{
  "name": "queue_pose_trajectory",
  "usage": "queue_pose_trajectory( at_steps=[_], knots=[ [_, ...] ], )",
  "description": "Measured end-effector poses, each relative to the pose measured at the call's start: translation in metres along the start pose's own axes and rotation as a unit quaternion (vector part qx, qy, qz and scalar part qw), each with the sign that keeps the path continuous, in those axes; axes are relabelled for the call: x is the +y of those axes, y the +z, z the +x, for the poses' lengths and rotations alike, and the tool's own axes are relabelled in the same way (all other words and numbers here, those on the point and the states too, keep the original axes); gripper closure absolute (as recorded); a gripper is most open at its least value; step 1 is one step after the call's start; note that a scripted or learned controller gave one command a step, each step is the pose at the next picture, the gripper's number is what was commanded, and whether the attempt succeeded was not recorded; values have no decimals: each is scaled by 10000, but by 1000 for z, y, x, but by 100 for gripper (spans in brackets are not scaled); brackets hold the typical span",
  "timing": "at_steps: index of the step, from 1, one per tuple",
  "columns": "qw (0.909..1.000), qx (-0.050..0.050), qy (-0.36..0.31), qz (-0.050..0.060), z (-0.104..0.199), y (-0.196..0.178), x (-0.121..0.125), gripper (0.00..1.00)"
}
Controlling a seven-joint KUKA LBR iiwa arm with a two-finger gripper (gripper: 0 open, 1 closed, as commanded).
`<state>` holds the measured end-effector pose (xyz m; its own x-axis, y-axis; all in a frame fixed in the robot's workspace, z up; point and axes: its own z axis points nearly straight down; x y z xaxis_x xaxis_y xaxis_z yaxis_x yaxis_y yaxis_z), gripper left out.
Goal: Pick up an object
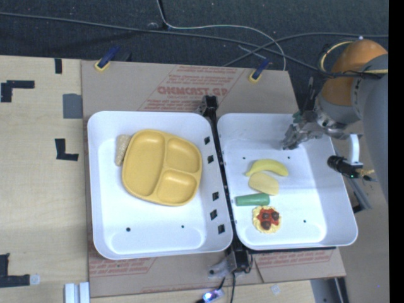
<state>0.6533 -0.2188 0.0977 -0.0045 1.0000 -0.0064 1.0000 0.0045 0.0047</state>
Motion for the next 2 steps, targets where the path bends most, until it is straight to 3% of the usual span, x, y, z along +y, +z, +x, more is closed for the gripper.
queue_pose_trajectory(
  at_steps=[2],
  knots=[
    [10000, 21, 13, -7, 0, -108, 2, 100]
  ],
)
